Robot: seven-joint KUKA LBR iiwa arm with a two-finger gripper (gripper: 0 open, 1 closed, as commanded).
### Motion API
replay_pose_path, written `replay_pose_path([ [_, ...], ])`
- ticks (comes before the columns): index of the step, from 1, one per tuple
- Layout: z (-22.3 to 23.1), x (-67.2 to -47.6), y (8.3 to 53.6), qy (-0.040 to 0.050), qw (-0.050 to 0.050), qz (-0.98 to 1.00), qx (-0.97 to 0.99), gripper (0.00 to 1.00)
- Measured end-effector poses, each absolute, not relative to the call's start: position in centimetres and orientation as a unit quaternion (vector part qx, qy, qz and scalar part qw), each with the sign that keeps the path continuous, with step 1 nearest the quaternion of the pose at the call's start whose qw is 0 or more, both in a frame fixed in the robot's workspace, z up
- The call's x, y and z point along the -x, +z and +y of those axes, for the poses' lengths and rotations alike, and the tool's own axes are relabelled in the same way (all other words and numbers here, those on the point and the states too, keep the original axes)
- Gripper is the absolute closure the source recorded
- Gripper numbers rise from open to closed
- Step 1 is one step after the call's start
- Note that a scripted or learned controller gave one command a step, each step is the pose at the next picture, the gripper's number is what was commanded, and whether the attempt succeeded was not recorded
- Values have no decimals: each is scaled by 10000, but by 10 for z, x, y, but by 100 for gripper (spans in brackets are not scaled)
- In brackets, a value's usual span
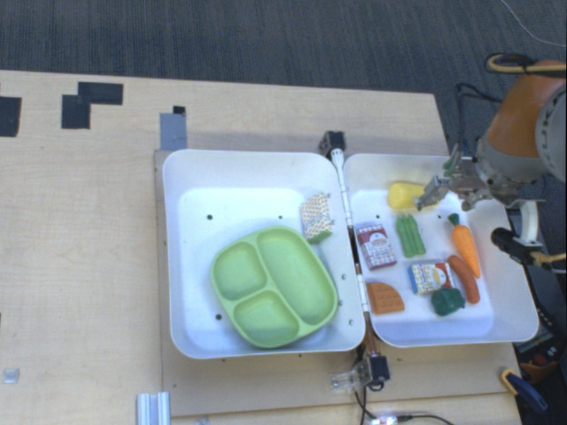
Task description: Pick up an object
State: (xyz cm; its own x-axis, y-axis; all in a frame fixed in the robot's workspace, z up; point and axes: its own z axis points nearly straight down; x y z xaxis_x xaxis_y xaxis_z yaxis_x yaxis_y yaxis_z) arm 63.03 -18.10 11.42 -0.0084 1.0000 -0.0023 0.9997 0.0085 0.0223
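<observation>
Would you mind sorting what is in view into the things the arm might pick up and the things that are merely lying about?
Candidates for picking:
yellow object, nearest the gripper
green beans
carrot
red packet
blue-edged packet
broccoli
sausage
orange slice
patterned piece

Lying about:
green divided plate
two white bins
bench

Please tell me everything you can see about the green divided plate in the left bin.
The green divided plate is pale lime green and looks like smooth plastic. It has a rounded, roughly rectangular shape with a raised rim and three compartments: one long, two smaller. It holds nothing. It lies flat, right side up, turned at an angle, on the floor of the left bin, toward its near right part. A small patterned beige object lies just beyond its far edge; contact cannot be told.
</observation>
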Motion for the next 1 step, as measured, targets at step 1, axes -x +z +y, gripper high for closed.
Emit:
replay_pose_path([
  [1,-152,-589,86,13,16,7078,-7064,0],
])
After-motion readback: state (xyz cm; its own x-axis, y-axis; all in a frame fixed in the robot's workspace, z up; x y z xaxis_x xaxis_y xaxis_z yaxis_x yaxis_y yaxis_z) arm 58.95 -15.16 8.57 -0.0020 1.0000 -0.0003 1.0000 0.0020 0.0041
